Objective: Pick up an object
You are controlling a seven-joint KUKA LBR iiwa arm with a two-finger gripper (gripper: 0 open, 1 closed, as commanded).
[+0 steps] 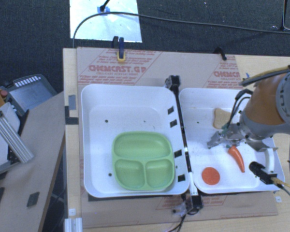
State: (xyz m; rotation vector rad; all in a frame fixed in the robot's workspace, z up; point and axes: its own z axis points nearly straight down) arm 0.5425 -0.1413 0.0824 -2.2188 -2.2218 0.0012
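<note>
My gripper (pixel 215 141) is low inside the right bin (pixel 198 103), near its middle, at the end of the grey arm that comes in from the right. An orange-red carrot-shaped piece (pixel 237 157) lies just to the right of it and a little nearer the front. An orange round disc (pixel 211 176) rests by the bin's front wall, below the gripper. A tan slice-shaped piece (pixel 221 118) sits behind the gripper, partly covered by the arm. I see nothing between the gripper's tips.
The left bin (pixel 101 105) holds a green divided plate (pixel 144 159) in its front half. A black divider strip (pixel 179 129) runs between the two bins. Grey equipment (pixel 19 100) stands off the bench at the left.
</note>
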